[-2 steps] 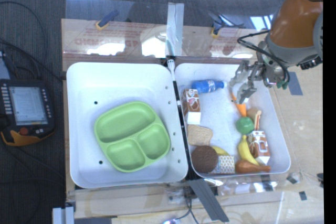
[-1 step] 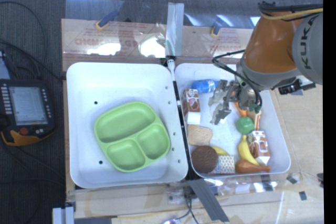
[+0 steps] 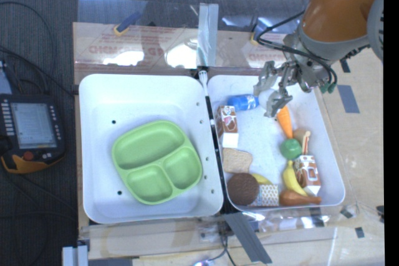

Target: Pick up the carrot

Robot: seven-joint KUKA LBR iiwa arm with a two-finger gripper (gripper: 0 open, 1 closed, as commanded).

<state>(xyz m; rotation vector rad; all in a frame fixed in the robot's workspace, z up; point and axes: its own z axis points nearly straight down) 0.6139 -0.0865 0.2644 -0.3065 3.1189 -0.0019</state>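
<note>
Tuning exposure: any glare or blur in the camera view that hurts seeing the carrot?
Camera view: strong glare on the clear panels behind the bins; carrot evenly lit, edges soft but readable; gripper just above it looks slightly blurred; green plate casts only a faint shadow.

Just one fixed camera up above the bench, tilted down, both white bins in frame, arm coming in from the right.

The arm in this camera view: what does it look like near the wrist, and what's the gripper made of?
The arm ends in a bulky, rounded orange section with a grey part at its right edge. Black cables loop around its underside. Below hangs the gripper, a pale grey metallic assembly with slim fingers.
</note>
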